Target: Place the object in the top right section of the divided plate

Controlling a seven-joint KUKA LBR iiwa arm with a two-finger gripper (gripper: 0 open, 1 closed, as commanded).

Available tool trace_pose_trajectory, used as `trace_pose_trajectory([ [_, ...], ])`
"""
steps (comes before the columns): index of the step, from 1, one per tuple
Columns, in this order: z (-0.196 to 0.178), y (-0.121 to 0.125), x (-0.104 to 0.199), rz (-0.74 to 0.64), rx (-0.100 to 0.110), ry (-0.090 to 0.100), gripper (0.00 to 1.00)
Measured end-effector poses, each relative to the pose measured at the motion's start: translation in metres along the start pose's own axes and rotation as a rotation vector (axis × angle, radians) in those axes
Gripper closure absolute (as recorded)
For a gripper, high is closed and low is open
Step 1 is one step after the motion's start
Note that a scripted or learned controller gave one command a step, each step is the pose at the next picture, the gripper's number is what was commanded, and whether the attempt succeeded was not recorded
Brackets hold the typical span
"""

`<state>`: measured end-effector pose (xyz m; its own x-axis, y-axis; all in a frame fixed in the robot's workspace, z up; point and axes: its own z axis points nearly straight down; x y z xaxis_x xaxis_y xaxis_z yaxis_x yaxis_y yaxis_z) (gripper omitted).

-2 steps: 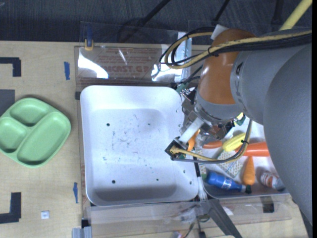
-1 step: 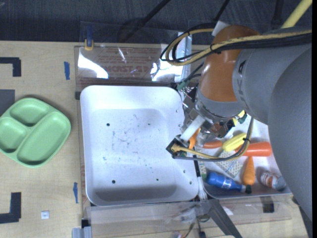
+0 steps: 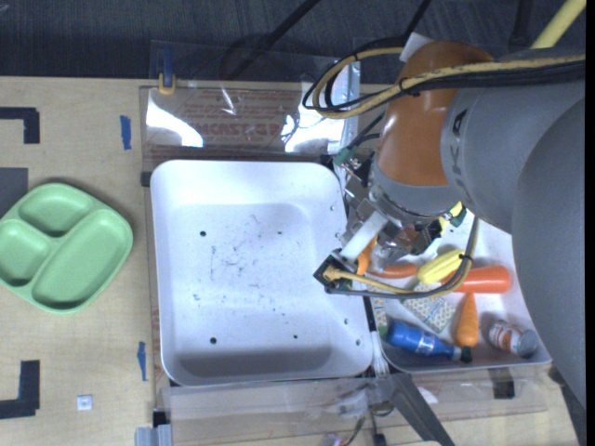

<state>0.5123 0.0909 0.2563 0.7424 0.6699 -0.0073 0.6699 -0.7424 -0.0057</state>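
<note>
We see the divided plate (image 3: 61, 246) resting on the bench (image 3: 84, 110), well left of the two bins. It is pale green with rounded corners and three sections: two small ones on its far side and one long one on its near right. The left bin (image 3: 251, 268) sits between plate and arm. The gripper (image 3: 367, 266) hangs over the right bin (image 3: 521, 360), above an orange carrot (image 3: 468, 316), a blue bottle (image 3: 418, 340) and a yellow item (image 3: 442, 268). We cannot tell how the jaws stand.

Bench (image 3: 84, 342): two bins (image 3: 251, 268), green plate (image 3: 61, 246).
</note>
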Motion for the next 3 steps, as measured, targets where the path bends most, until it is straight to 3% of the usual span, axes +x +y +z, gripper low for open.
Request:
trace_pose_trajectory([
  [1, 0.062, -0.003, 0.059, -0.088, -0.002, 0.004, 1.00],
  [2, 0.159, -0.074, 0.116, 0.135, -0.003, 0.006, 1.00],
  [3, 0.139, -0.081, 0.059, 0.080, -0.002, 0.003, 1.00],
])
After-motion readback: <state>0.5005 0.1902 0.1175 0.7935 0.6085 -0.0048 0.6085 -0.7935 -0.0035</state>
